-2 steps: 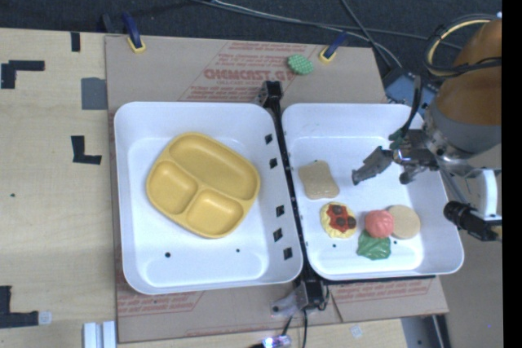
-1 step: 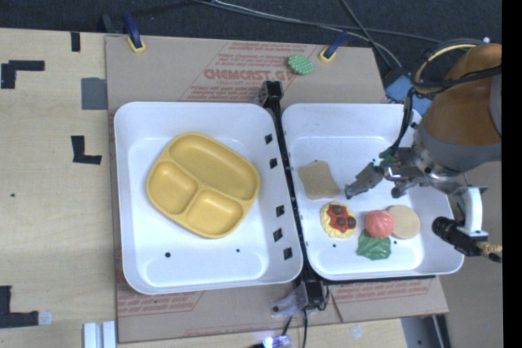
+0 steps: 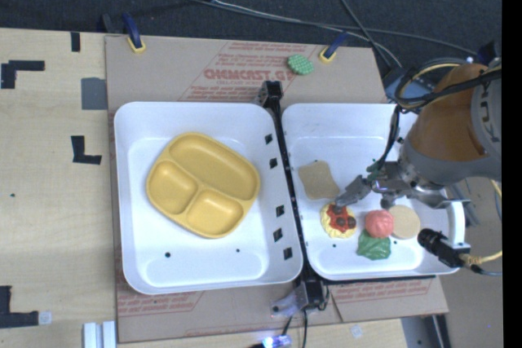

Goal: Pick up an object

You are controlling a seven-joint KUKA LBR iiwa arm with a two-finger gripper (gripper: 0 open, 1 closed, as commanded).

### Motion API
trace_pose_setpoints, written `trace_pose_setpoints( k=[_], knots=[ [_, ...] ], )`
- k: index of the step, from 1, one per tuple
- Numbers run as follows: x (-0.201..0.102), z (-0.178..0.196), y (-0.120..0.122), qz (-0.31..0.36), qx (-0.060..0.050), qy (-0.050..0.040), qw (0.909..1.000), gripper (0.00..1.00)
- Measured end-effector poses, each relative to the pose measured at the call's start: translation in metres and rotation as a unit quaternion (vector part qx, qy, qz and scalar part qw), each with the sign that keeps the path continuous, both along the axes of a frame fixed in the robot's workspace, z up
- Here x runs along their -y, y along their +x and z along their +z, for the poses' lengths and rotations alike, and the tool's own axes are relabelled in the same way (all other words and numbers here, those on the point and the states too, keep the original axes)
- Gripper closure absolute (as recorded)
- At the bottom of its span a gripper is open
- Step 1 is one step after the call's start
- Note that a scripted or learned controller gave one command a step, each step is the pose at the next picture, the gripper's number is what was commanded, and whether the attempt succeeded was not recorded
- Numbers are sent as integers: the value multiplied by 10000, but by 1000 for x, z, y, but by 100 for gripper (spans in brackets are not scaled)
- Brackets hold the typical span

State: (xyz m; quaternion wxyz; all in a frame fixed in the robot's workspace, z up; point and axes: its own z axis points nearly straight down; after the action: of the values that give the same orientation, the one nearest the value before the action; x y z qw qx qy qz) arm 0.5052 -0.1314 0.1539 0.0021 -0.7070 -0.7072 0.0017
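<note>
Toy food clusters near the front edge of the right bin: a tan bread-like slice, a yellow piece with red spots, a red tomato-like ball on a green leaf, and a pale round disc. The gripper hangs low over this group, just right of the tan slice and just behind the yellow piece; nothing sits between its fingers, and how wide they stand cannot be told. Nearest candidates are the tan slice, long axis running front to back, and the yellow piece. The left bin holds a yellow divided plate. The brown board behind the bins carries red print, apparently "CHEMCAST"; a green piece lies on it.
</note>
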Motion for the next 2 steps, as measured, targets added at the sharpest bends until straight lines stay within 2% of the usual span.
trace_pose_setpoints(
  k=[1, 2],
  knots=[
    [-1, -44, -3, 0, -2, 2, 10000, 0],
    [-2, -32, -2, 9, 13, 2, 10000, 100]
  ],
)
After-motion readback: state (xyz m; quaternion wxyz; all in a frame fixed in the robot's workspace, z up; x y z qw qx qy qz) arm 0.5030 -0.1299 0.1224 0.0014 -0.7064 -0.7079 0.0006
